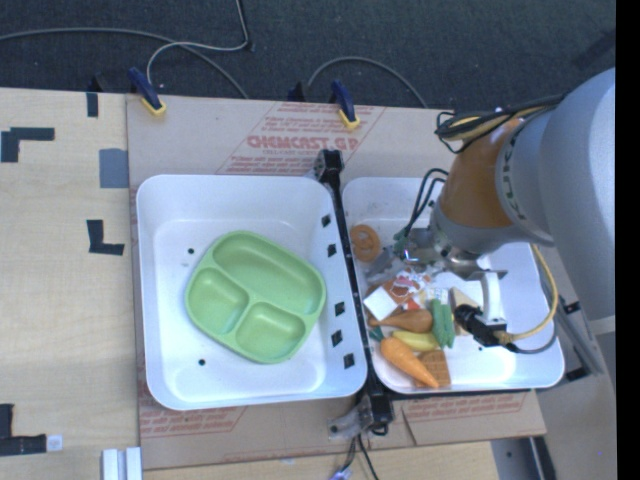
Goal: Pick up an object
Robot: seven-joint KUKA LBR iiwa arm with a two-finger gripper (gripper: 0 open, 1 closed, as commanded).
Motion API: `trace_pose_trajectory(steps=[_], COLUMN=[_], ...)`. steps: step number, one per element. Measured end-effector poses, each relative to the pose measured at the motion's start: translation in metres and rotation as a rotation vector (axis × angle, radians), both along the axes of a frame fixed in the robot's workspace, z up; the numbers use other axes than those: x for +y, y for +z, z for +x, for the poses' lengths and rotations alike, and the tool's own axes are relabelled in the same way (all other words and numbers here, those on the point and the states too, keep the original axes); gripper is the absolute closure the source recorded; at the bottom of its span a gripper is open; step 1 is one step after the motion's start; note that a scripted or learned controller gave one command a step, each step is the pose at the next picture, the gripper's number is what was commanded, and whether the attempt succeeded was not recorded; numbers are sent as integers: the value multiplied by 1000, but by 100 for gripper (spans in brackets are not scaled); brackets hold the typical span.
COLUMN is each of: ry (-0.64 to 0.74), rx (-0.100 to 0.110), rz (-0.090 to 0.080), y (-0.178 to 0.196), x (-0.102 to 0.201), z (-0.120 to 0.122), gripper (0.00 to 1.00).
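While your arm reaches in from the right, bent down over the right bin, its pincer sits low among the toy food pile; green tray in left bin.

A green divided plate lies in the left bin. Right of it, toy foods, a carrot among them, crowd beneath the arm.

arm cut off at right edge
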State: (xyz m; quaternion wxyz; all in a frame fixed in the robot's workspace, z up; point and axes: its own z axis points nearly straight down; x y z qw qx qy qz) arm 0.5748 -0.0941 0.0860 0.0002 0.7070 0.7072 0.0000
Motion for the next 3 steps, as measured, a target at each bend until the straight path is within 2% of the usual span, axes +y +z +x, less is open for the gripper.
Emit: trace_pose_trajectory(steps=[1,2,3], ry=[0,0,1], rx=[-6,-3,-3], rz=[-4,-3,-1], y=[11,10,0], x=[-1,-1,-4], z=[1,1,58], gripper=[100,0,0])
